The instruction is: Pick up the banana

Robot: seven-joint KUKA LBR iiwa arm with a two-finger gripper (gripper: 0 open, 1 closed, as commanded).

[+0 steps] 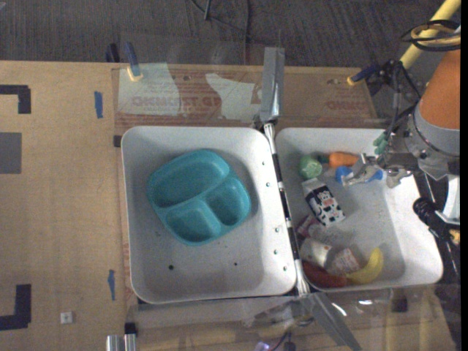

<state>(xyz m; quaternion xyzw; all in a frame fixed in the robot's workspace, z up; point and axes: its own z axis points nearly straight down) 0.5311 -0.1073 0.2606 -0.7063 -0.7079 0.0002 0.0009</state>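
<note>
A yellow banana (369,266) lies curved near the front edge of the right bin (413,232), beside a pale cup-like item (330,257) and a dark red piece (322,276). My gripper (363,172) hangs over the back of the same bin, well behind the banana and apart from it. It hovers next to a blue item (344,173) and an orange carrot-like toy (341,159). I see nothing between its fingers.
A green ball-like item (311,167) and a small white carton with dark print (325,204) also lie in the right bin. The left bin (146,269) holds a teal divided plate (199,196). A metal divider (281,203) separates the bins.
</note>
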